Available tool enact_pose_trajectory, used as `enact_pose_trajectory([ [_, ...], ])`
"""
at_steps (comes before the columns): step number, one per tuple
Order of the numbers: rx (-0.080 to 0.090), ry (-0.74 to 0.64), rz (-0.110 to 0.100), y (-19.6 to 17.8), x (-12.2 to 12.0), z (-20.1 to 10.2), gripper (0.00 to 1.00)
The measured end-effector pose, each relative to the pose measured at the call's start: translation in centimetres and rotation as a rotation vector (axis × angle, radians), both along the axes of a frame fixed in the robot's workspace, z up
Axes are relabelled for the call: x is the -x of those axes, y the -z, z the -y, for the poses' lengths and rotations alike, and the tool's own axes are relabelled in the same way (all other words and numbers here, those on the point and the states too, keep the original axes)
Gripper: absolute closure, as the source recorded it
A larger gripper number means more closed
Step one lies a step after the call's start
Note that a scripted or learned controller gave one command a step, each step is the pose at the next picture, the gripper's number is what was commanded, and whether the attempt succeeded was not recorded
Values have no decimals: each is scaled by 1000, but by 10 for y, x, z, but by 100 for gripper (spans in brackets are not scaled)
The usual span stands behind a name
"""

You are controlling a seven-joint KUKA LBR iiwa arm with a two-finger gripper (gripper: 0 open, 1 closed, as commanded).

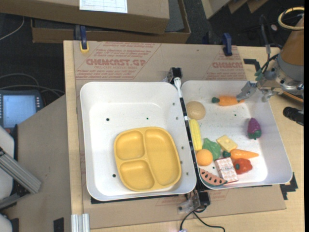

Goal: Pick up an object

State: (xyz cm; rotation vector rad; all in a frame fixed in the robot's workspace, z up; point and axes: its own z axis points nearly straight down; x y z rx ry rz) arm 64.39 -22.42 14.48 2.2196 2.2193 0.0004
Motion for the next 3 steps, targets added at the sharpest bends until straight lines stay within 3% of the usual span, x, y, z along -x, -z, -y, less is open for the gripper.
enact_pose_trajectory([
  [1,-11,-3,-7,63,46,-10,0],
  [2,-12,-5,-2,59,80,-6,0],
  [3,-5,-3,0,49,79,-4,100],
])
